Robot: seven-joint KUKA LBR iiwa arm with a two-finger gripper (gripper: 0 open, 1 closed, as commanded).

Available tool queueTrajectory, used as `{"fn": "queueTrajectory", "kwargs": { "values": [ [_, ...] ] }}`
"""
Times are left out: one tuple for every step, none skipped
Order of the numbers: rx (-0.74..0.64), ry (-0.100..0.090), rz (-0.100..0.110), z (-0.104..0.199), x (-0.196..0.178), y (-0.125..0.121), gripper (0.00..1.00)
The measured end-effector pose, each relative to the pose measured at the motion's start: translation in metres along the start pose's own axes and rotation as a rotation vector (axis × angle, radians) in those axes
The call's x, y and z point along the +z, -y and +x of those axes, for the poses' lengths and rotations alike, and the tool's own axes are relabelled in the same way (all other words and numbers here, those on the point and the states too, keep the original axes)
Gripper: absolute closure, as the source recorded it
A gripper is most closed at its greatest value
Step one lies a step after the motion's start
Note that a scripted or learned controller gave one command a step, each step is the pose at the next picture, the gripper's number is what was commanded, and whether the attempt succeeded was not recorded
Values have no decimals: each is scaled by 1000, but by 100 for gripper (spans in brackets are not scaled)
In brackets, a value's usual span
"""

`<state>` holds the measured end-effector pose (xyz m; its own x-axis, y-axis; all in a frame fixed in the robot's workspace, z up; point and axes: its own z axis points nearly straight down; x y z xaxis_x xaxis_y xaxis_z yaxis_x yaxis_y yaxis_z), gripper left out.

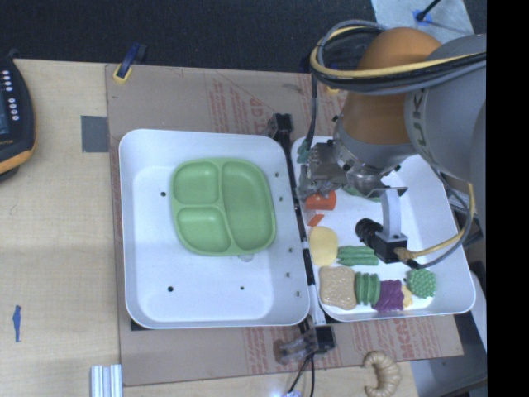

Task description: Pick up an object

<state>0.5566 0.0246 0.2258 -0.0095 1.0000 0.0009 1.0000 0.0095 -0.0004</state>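
The gripper (318,180) hangs low over the far left corner of the right bin (442,304), just above an orange toy piece (321,200) that lies against the bin's left wall; whether its fingers are spread or closed I cannot tell, since the wrist and its cabling cover them from above. The likely trouble is the wall: the orange piece sits so close to the bin's edge that one finger may land on the rim or on the piece itself, and a closing pinch could then push it aside rather than catch it; the small orange scrap (314,219) just below might also be nudged. The other pickable things lie nearer the front of the same bin, well apart from the gripper: a yellow lump (323,245), green beans (357,255), a slice of bread (337,288), a purple piece (389,296) and a green knobbly one (421,283), packed near one another. The left bin (149,304) holds a green divided plate (223,206). Both bins rest on a cardboard sheet (207,89) on a pale wooden bench (50,246), with dark floor beyond.
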Motion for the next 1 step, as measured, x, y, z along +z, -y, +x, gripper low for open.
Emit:
{"fn": "queueTrajectory", "kwargs": {
  "values": [
    [14, 2, 7, -74, -6, 39, 100]
  ]
}}
